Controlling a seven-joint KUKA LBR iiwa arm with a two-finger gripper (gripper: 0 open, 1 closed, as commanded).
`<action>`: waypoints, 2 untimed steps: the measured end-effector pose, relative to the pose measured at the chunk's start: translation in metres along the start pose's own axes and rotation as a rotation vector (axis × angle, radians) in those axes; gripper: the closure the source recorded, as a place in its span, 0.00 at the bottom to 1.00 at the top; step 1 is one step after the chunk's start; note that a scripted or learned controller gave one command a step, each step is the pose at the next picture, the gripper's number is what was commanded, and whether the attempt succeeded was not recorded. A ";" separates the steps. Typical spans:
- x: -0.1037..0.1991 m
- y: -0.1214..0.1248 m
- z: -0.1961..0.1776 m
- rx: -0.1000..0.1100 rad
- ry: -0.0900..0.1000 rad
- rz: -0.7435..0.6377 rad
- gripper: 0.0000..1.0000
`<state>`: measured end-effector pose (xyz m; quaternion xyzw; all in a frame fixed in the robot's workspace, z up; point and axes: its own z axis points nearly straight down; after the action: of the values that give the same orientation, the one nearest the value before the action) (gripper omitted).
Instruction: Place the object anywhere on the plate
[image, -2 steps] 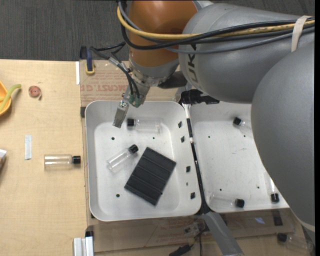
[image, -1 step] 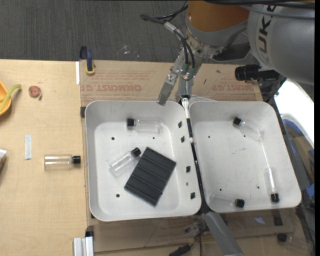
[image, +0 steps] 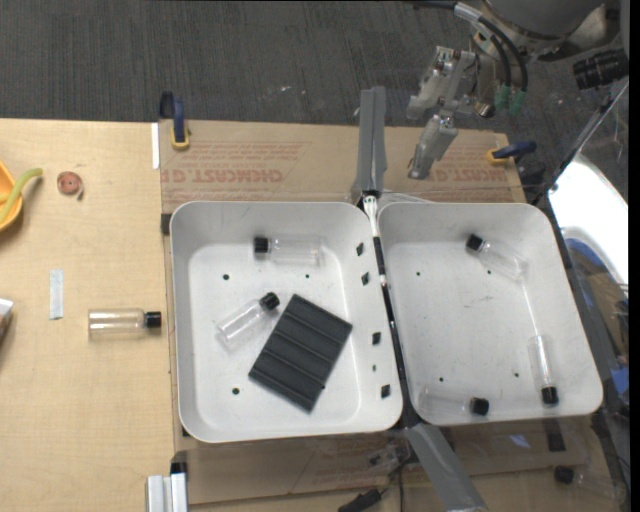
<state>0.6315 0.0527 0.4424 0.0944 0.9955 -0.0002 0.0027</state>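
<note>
A single fixed camera looks down at a slant from above the bench, taking in both white bins, the left bin (image: 185, 330) and the right bin (image: 575, 330), side by side across the middle of the frame. The view stands well back, also catching the wooden bench top (image: 80, 400) at left, dark floor (image: 250, 50) beyond, and the arm (image: 540, 15) entering at upper right.

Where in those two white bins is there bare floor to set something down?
Right bin: its wide middle is bare, with vials hugging the back and right edges. Left bin: the front-left corner is bare; its centre is crowded by the black plate and two vials.
</note>
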 end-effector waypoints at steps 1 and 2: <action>-0.031 -0.086 0.019 0.000 0.003 -0.101 0.00; -0.044 -0.129 0.003 0.000 -0.001 -0.297 0.00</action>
<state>0.6510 -0.0823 0.4397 -0.0538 0.9985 -0.0005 0.0031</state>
